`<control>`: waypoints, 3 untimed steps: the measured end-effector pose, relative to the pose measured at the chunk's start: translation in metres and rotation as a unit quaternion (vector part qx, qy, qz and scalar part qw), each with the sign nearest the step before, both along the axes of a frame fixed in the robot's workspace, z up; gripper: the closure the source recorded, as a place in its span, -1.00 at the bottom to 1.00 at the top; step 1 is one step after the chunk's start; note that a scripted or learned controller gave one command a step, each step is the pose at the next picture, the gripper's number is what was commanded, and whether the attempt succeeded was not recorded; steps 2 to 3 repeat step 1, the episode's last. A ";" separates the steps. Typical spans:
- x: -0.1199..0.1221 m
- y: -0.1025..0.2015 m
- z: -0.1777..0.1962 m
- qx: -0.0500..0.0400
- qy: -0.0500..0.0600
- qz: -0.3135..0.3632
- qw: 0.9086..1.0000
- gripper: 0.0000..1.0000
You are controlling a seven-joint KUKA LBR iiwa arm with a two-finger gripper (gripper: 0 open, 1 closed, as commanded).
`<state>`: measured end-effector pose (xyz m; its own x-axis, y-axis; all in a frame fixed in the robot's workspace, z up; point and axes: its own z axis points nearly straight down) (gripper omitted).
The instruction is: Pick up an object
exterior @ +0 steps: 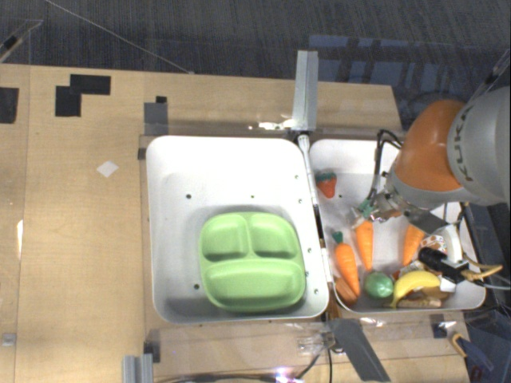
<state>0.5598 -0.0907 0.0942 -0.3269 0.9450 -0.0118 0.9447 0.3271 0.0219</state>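
Note:
The right bin point(351, 156) holds several toy foods. An orange carrot point(364, 243) lies upright in the middle, with a second carrot point(346, 267) to its lower left and a third point(413, 244) to its right. A green ball point(379, 285) and a yellow banana point(417, 282) lie along the front wall. A small red strawberry-like piece point(326, 184) sits near the left wall. My gripper point(377, 209) hangs low in this bin, right above the top end of the middle carrot, under the arm's orange band point(429, 146). Nothing shows as lifted.
The left bin point(176, 214) bears a light green divided plate point(251, 260) toward its front. A metal divider post point(306, 94) stands between the bins at the back. The wooden bench point(72, 238) stretches away to the left.

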 end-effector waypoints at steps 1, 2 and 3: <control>0.045 0.051 0.092 0.003 0.009 -0.038 0.999 1.00; 0.045 0.051 0.092 0.003 0.009 -0.038 0.999 1.00; 0.045 0.051 0.092 0.003 0.009 -0.038 0.999 1.00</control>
